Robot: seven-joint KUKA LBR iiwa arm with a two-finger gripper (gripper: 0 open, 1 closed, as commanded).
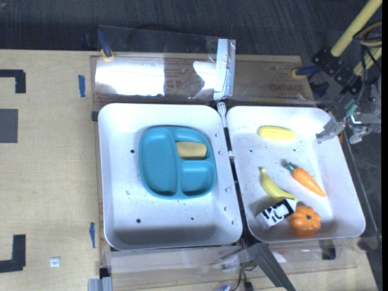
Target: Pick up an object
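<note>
Pale wood covers the table [48, 180], and on it two shallow white bins sit side by side, their inner rims touching along the middle. Dark floor shows beyond the far edge and down the right side.

In the left bin [115, 217] a blue divided plate [163, 162] lies near the centre, and a tan, bread-like piece [191, 150] rests in its upper right compartment.

The right bin [345, 211] holds the loose things. A pale yellow oblong piece [276, 133] lies near the far rim. Below it a banana [274, 187] curves down toward the near side, and a carrot [307, 181] with a green top lies just to its right, slanting toward the bin's right wall. Near the front rim a small black-and-white item [276, 212] sits touching an orange pumpkin-like piece [305, 220] — the banana's lower end comes close to both.

My pincer [330, 129] hangs at the far right corner of the right bin, over its rim, well apart from the carrot and the banana and nearer to the pale yellow piece than to anything else. Nothing sits between its fingers — but from this angle the tips are small and blurred against the white wall, and I cannot tell whether they are spread or closed. Behind it my wrist hardware and cables crowd the right edge, with a yellow rod [357, 23] slanting up to the top corner.

A clear plastic sheet [163, 71] stands behind the left bin, catching glare.
</note>
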